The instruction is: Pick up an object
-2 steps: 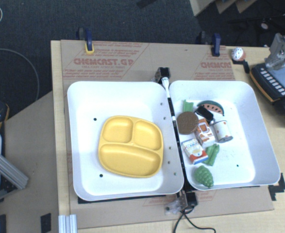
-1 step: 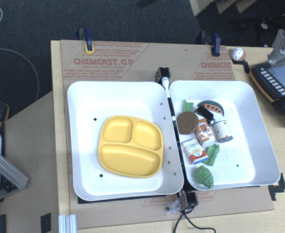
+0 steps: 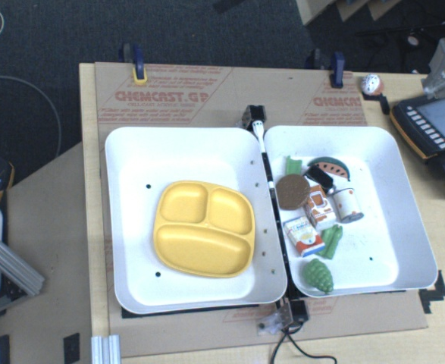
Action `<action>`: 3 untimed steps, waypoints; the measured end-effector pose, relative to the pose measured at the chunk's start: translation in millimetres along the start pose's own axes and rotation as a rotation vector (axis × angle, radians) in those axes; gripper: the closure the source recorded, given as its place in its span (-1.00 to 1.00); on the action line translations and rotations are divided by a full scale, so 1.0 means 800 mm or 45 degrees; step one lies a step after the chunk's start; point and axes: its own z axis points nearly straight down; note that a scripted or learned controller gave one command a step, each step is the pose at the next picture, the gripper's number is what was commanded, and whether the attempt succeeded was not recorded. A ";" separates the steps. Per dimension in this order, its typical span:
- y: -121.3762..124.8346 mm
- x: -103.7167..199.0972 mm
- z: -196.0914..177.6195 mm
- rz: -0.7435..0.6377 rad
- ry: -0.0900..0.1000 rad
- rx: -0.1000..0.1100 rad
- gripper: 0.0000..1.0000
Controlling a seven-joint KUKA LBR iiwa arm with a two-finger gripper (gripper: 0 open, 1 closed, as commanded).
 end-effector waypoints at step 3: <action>0.003 0.001 -0.040 -0.003 -0.004 -0.015 1.00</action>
